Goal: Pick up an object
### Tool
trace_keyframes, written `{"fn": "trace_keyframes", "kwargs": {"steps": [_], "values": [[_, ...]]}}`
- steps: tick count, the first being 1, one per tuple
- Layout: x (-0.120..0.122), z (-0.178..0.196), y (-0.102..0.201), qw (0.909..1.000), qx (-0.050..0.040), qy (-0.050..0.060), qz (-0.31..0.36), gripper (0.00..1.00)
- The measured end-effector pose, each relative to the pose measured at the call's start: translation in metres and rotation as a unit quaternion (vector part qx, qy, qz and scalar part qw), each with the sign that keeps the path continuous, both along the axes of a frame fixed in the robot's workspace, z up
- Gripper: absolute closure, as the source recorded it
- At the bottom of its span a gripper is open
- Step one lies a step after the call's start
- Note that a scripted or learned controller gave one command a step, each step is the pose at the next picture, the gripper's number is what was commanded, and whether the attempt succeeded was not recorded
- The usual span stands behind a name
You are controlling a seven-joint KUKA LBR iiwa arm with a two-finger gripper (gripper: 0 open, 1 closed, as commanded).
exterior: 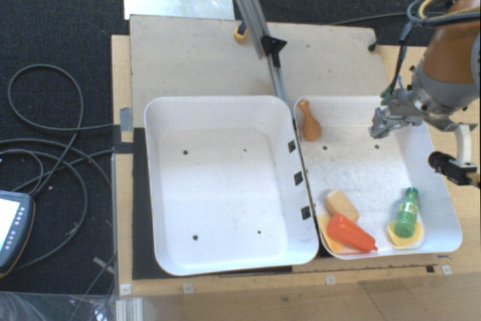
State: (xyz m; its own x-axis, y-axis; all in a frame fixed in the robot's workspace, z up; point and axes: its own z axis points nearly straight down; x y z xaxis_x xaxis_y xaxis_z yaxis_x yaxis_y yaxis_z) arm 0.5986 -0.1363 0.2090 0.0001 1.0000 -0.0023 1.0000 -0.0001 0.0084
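Two white bins are sitting side by side on the bench. The left bin (218,184) is the bigger-looking one. The right bin (376,169) is holding the toys.

One brown toy shaped like a drumstick (308,122) is lying at the far left corner of the right bin, close to the wall between the bins. One tan block (342,204) is lying near the front of the bin. One orange-red toy shaped like a carrot (350,234) is lying just in front of the tan block, touching it or nearly so. One green bottle (406,212) is lying at the front right corner, and it is resting on one yellow thing (404,237). That is five toys in all.

One arm (451,56) is reaching in from the right, with its orange band up high. Its gripper (387,122) is hanging over the far part of the right bin, pointing down and to the left. It is well apart from the toys at the front and a little way right of the drumstick. Nothing is showing between its tips. Whether the claw is spread or pinched, I cannot tell.
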Motion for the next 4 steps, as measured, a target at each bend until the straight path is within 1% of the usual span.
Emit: {"fn": "trace_keyframes", "kwargs": {"steps": [1,2,3,4], "values": [[0.008,0.06,0.007,1.0,0.0003,0.0,0.004,1.0],[-0.003,0.062,0.057,1.0,0.002,0.004,0.005,1.0],[-0.009,0.053,0.098,1.0,0.0021,0.004,0.005,1.0],[-0.02,0.052,0.154,1.0,0.0021,0.004,0.005,1.0]]}}
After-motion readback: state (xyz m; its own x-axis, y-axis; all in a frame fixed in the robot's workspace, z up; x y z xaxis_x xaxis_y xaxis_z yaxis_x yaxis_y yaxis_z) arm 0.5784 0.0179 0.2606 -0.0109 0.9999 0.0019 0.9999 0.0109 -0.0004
